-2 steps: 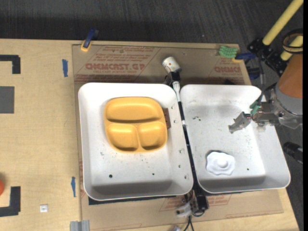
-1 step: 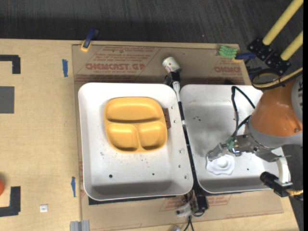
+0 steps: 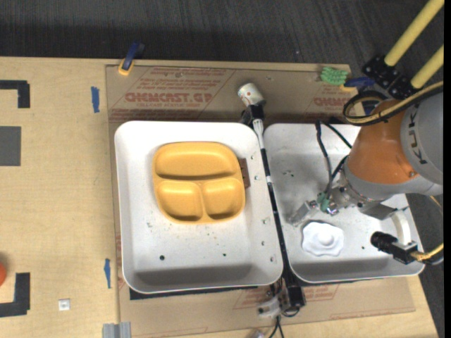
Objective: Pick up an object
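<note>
A yellow three-compartment plate (image 3: pixel 199 182) lies upside-up in the middle of the left bin (image 3: pixel 134 210). In the right bin (image 3: pixel 296 153) a small white ruffled object (image 3: pixel 323 240) rests near the front. My gripper (image 3: pixel 315 206) hangs low over the right bin's middle, just behind and slightly left of the white object. The grey arm with its orange band (image 3: pixel 377 157) comes in from the right and covers the bin's right part.
The two bins meet at a raised rim (image 3: pixel 269 196) between the plate and my gripper. A small white knob (image 3: pixel 248 92) sits on the board behind the bins. Black cables (image 3: pixel 331 143) trail over the right bin's back.
</note>
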Robot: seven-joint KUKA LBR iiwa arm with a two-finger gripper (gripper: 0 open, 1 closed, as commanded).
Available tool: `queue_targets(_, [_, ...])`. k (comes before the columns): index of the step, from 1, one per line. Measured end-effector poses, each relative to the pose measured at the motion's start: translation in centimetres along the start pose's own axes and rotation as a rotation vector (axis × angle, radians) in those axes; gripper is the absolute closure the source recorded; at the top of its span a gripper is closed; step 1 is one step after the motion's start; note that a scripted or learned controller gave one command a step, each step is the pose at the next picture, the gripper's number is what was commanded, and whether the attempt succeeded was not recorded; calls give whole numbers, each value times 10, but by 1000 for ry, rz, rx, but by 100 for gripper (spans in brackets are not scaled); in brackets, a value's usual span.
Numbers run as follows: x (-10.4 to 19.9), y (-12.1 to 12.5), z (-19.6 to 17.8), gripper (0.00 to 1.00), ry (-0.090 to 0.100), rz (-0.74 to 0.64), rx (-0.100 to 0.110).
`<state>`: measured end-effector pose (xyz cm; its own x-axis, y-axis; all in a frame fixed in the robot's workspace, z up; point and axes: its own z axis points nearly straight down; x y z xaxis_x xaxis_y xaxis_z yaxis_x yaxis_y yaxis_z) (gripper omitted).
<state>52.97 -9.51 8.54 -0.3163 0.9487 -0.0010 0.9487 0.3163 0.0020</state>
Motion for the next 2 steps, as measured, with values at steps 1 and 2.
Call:
queue_targets(1, [6, -51, 0, 0, 2, 118, 2])
queue_targets(2, [6, -50, -10, 100, 1, 119, -1])
